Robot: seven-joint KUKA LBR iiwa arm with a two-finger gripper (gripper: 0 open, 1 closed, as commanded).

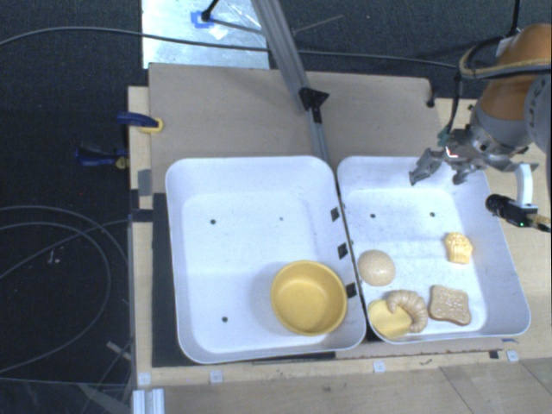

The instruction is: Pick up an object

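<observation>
**Bowl and bakery pieces wait while the tool hangs over the right bin's far edge**

Nearest the camera, along the front edge of the tabletop (224,102), sit the two white bins side by side. Going by size: the left bin (224,205) carries one yellow bowl (309,297), upright, in its near right corner. The right bin (405,222) holds smaller pieces grouped toward its near end: a pale round bun (376,267) close to the divider, a croissant (409,307) lying against a yellow wedge (387,320), a slice of toast (449,305) just beside them, and a small yellow chunk (459,248) near the right wall.

Above the far right corner of that bin hangs the tool (442,169), fingers apart and nothing between them, well away from every item.

To do the pick well, I would choose a piece with free space around it. The bun or the small chunk look like the better candidates, since the croissant and wedge touch each other. Centre the spread fingers over the chosen piece, descend straight, and close only once both fingers flank it. The curved bun may slip if gripped off-centre.
</observation>
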